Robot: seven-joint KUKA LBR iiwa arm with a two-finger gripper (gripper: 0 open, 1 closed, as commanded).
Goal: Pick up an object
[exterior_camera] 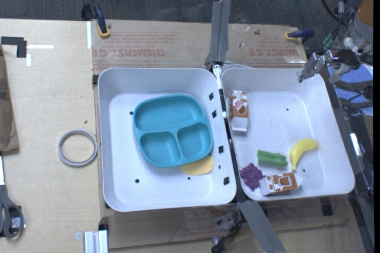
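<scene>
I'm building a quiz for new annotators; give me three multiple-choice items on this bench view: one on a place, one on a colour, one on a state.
1. Where does the divided tray lie?
A. left bin
B. right bin
C. on the bench

2. What colour is the tray?
A. red
B. blue
C. black

3. How does the banana lie?
A. alone on the bin floor
B. inside the tray
C. under a carton

Answers:
1 A, it sits in the left bin.
2 B, it is plainly blue.
3 A, it rests on the right bin's floor, apart from the claw at the bin's far corner.
</scene>
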